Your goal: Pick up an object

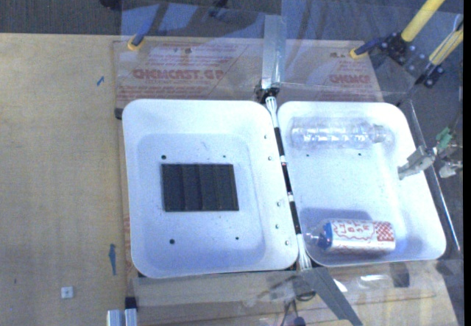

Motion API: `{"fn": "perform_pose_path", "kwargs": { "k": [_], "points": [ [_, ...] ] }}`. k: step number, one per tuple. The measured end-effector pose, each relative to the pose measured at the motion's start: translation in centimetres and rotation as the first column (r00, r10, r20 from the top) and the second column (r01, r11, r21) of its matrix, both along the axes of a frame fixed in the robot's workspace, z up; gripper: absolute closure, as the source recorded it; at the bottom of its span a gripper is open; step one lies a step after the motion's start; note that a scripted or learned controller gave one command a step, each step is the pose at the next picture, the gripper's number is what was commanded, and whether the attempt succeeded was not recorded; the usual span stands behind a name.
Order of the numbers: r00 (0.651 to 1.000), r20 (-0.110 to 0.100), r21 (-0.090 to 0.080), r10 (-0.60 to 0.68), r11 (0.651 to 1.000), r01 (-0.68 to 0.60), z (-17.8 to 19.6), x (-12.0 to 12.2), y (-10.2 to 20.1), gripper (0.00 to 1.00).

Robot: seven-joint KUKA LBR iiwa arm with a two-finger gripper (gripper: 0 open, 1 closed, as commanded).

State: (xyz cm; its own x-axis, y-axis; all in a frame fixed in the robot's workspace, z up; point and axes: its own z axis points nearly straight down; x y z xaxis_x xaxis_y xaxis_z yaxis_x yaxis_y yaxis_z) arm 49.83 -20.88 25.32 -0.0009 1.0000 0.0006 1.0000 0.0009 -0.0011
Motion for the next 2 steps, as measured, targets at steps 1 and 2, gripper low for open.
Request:
{"fn": "perform_pose_path", "kwargs": {
  "k": [1,2],
  "points": [
    [0.995,-0.001,-0.001,-0.104,0.995,0.104,-11.2,-1.6,11.7,0.00],
    [1.000,0.007,0.001,-0.026,1.000,0.026,-16.5,-1.7,8.1,0.00]
  ]
}}
